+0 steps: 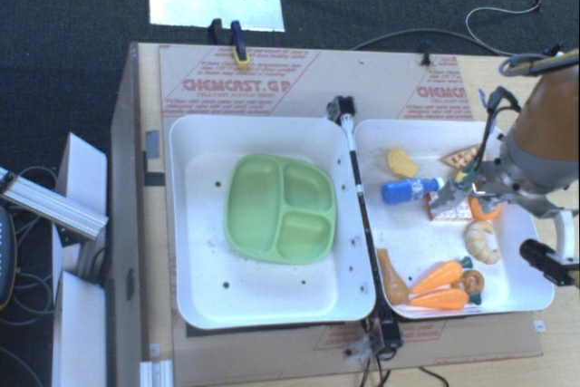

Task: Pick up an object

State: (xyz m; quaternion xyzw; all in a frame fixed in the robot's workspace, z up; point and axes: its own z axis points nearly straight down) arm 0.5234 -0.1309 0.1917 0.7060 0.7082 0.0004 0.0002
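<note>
Carrots [439, 285] lie untouched low in the frame while the gripper [450, 199], its grip impossible to tell, is best lowered squarely beside the blue bottle [410, 190].

A blue plastic bottle with a white cap [410, 190] lies on its side near the middle of the right white bin [526, 293], cap pointing right, with a small yellow lemon-shaped toy [402, 162] just above it. Along the bin's near edge lie two orange toy carrots [437, 285] side by side, a tan bottle-shaped toy [391, 277] to their left. A pale curled croissant-shaped toy [481, 241] rests just above the carrots.
</note>
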